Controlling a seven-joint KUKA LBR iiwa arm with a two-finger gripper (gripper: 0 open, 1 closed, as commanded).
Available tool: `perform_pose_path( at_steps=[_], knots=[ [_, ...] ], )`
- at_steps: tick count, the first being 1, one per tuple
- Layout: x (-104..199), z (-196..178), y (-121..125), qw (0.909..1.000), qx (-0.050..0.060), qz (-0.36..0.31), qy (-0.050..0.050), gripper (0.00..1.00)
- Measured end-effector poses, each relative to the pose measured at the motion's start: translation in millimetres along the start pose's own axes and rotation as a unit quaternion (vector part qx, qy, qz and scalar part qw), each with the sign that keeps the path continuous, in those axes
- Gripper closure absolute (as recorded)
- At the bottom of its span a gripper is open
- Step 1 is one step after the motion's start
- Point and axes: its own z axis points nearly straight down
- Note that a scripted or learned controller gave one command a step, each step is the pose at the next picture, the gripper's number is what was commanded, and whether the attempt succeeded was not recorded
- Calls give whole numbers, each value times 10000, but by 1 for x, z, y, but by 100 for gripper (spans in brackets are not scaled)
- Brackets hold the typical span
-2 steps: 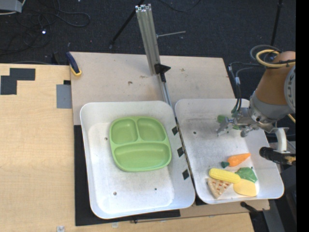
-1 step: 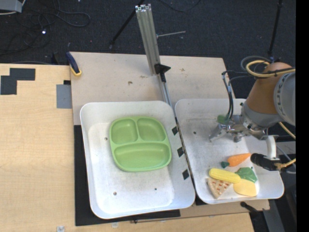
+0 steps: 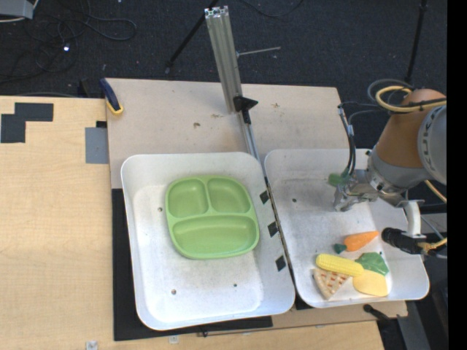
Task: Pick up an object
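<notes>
At the frame's right, the gripper [image 3: 349, 197] hovers low over the right white bin [image 3: 306, 217], above the orange toy carrot [image 3: 361, 240]; whether it is spread or pressed together, I cannot tell.

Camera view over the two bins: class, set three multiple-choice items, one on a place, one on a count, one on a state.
1. Where does the green tray lie?
A. left bin
B. right bin
C. bare bench
2. How many compartments has the tray?
A. two
B. three
C. five
3. The carrot is:
A. between the claw's fingers
B. lying on the bin floor
C. on the tray

Answers: 1 A, it sits inside the left bin's walls. 2 B, two small above one long. 3 B, it lies below the claw, apart from it.
</notes>
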Motion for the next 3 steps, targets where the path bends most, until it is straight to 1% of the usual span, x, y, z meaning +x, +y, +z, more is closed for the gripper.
perform_pose_path(
  at_steps=[1,2,3],
  knots=[
    [-6,-63,2,10000,12,-3,-17,100],
    [-9,-124,10,10000,6,-7,-19,100],
    [-9,-97,9,10000,49,-6,-9,100]
  ],
)
